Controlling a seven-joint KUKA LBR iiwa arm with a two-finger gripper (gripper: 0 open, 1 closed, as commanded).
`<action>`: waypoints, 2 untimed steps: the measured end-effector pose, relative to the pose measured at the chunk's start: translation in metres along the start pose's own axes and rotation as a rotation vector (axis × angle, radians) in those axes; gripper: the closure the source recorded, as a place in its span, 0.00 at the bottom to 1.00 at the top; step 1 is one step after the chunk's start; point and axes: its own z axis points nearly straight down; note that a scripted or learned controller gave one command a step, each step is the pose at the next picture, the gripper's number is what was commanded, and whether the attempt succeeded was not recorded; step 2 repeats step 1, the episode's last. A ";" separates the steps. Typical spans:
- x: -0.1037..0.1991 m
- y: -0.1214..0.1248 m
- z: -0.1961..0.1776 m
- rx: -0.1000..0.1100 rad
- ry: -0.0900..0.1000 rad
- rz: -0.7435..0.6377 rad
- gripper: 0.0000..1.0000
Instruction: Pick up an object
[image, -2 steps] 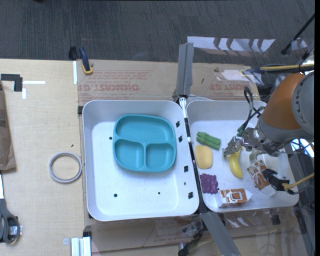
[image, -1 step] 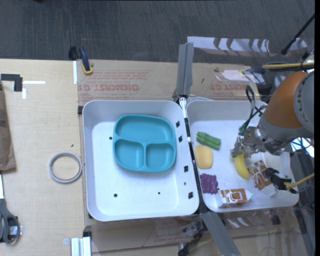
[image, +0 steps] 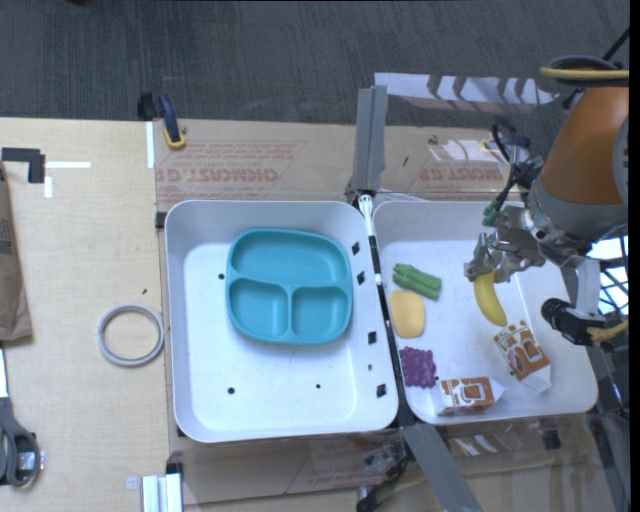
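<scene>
My gripper (image: 492, 268) hangs over the right bin (image: 575, 400), near its upper right part. A yellow banana (image: 491, 303) lies directly below it, its top end touching or tucked under the gripper's tip. Whether the banana is gripped is not visible. To the left in the same bin are a green vegetable (image: 416, 280), a pale yellow rounded piece (image: 407, 313) and a purple bunch of grapes (image: 418, 367). Two small orange-and-white cartons (image: 468, 394) (image: 523, 352) lie near the front.
The left bin (image: 190, 400) holds a teal divided plate (image: 290, 285). A grey ring (image: 131, 333) lies on the wooden bench to the left, with scissors (image: 15, 455) at the bottom left corner. A divider (image: 378, 300) separates the bins.
</scene>
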 end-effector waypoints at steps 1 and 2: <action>-0.081 0.011 0.048 0.000 0.001 -0.135 1.00; -0.081 0.011 0.048 0.000 0.001 -0.135 1.00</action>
